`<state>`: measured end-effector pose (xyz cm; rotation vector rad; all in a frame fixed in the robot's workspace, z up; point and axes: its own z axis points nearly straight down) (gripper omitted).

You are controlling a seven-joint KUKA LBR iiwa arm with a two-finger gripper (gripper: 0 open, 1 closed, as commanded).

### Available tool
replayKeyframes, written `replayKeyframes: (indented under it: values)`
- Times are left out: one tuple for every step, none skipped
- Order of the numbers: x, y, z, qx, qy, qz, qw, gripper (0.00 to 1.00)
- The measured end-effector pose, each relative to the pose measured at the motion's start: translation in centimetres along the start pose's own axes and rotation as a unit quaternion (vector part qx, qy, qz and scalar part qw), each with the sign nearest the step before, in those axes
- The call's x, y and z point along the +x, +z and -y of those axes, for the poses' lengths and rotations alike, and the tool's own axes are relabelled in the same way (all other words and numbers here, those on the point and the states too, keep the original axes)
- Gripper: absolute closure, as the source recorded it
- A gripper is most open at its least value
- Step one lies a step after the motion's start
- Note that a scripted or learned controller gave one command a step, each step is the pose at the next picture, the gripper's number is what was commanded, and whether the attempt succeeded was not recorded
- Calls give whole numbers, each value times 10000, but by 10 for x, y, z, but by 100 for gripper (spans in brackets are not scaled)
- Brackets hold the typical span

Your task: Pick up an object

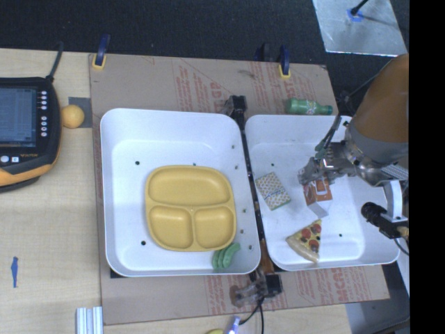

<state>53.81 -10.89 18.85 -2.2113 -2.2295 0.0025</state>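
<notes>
Camera view: gripper (318, 175), grip state unclear, above orange packet (318, 193), between patterned pouch (272, 190) and pizza slice (306, 241).

Nothing readable here, honestly

The brown cardboard sheet (208, 89) under the bins has faint red printing along its edges, and the black handheld pendant's screen (17, 125) shows rows of something, but both are too blurry to make out.

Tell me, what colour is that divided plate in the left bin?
Pale yellow divided plate, seen in the camera view.

camera: fixed overhead | slanted down | both bins (111, 186) | arm from right
</notes>
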Motion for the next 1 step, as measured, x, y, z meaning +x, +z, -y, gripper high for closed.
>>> replayKeyframes:
  values:
    - [65,-28,-21,4,18,-5,10000,100]
